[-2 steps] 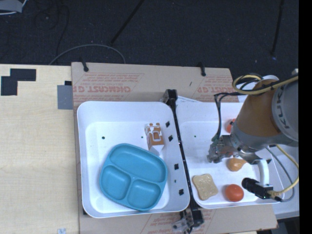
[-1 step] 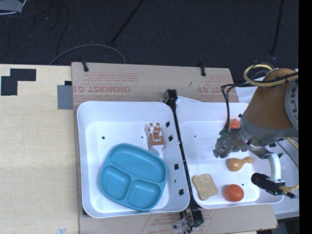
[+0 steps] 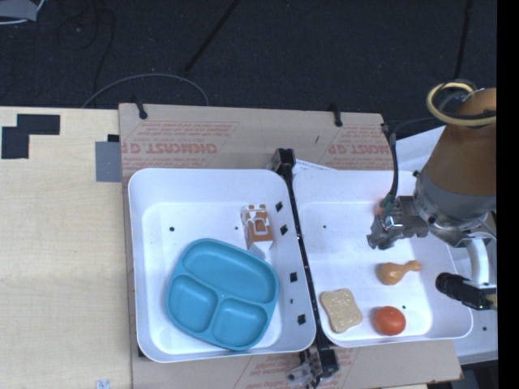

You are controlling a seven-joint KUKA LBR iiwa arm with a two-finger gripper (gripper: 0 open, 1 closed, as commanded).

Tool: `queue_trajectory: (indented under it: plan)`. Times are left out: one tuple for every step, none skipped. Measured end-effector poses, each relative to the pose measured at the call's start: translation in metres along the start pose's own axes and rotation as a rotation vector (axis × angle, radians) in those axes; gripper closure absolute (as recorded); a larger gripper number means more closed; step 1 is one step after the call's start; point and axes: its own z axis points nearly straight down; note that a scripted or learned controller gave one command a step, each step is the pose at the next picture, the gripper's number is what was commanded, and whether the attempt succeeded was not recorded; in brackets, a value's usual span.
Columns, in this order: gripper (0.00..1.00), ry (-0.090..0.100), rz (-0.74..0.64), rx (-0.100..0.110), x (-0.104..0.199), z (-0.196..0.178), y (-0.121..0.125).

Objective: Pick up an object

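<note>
Nearest the camera, along the front of the right bin (image 3: 454, 331), lie a slice of toast (image 3: 340, 309) and, just to its right, a tomato (image 3: 390, 321), close together but not touching. A little farther back sits a tan drumstick (image 3: 397, 271), its thin end pointing right. In the left bin (image 3: 150, 217) a blue plate (image 3: 220, 293) with three compartments fills the front corner, tilted a bit, and behind its far edge stands a small orange and white toy (image 3: 258, 224) close to the divider between the bins. Back in the right bin, the gripper (image 3: 388, 230) hangs just above and behind the drumstick, near it but apart; I can't tell how wide it is spread, and I see nothing caught in it from here. The arm (image 3: 461, 164) rises from it toward the right, grey at the wrist and orange higher up, with a cable looped at its top. Behind both bins lies a flat sheet of cardboard (image 3: 243, 140) with printed lettering, and beyond that is dark floor (image 3: 243, 39) with cables trailing across it.
</note>
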Motion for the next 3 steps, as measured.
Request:
queue_trajectory:
  plan:
    - [1.00, 0.003, -0.003, 0.008, 0.055, 0.011, -0.008]
    - [1.00, 0.002, -0.004, 0.006, 0.105, 0.002, -0.011]
    - [1.00, 0.002, -0.004, 0.008, 0.161, 0.011, -0.021]
